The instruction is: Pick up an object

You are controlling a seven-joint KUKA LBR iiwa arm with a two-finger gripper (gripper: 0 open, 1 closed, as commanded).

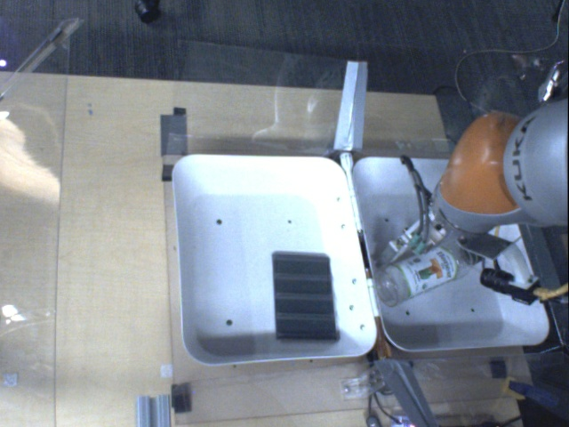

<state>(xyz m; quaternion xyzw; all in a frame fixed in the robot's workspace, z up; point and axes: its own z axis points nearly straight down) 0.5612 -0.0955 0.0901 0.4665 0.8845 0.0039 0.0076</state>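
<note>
— Where is your claw at this moment?

— My claw point(411, 238) is down in the right bin point(391, 185), just right of the divider wall it shares with the left bin point(258, 172). My orange band point(478, 174) hangs above it, further right.

— Is the claw apart or together?

— I cannot tell; the wrist and cables cover it.

— And the thing to pick up?

— A clear bottle point(420, 275) with a white label lies on its side in the right bin, just below my claw, its clear end toward the divider. I cannot tell whether I touch it.

— Anything else?

— A black ribbed block point(304, 295) lies flat in the left bin, left of the divider, near the front wall.
</note>
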